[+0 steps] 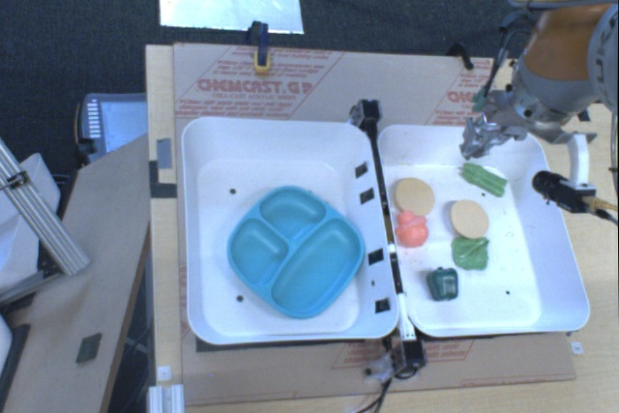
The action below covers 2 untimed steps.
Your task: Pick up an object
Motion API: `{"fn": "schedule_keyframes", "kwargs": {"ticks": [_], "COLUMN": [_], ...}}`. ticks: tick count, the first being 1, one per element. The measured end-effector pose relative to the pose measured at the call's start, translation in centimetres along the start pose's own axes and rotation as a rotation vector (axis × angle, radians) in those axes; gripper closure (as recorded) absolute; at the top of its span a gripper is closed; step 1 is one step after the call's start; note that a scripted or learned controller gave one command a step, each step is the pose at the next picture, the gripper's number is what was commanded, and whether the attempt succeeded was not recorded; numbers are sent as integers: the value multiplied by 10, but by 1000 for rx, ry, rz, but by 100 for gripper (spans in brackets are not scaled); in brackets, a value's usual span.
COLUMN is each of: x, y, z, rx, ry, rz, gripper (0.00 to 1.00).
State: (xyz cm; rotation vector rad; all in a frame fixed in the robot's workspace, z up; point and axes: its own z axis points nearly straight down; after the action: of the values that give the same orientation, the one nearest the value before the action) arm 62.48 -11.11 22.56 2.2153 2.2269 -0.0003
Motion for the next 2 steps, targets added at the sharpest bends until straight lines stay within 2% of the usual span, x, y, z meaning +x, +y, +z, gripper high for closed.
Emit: {"fn": "schedule_keyframes", "kwargs": {"ticks": [2], "x": [114], "y": [-30], "z": [6], "rx": [0], "ry": [1], "rz": [-2], "gripper": [100]}}
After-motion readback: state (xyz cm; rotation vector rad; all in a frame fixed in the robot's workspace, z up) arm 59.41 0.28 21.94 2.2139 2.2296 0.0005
